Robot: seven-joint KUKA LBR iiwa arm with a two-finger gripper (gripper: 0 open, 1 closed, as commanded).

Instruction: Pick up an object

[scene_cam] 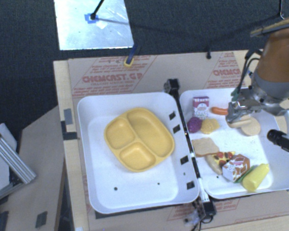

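The metal two-finger hand (237, 111) is seen low over the right white bin (282, 178), by an orange toy carrot (219, 111) and beige round toy (249, 126). Its opening cannot be told. A yellow divided plate (138, 138) lies in the left white bin (98, 193).

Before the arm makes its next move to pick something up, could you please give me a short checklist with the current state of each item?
1. Gripper is over the right bin, where the toy food lies: ok.
2. A target sits close under it: the beige round piece and the orange carrot are right beside it: ok.
3. Something is held between the fingers: cannot tell, the wrist hides them.
4. Neighbours leave room to grasp: not ok, the milk carton, purple piece and yellow piece crowd that corner.
5. Yellow divided plate lies in the left bin, out of the way: ok.
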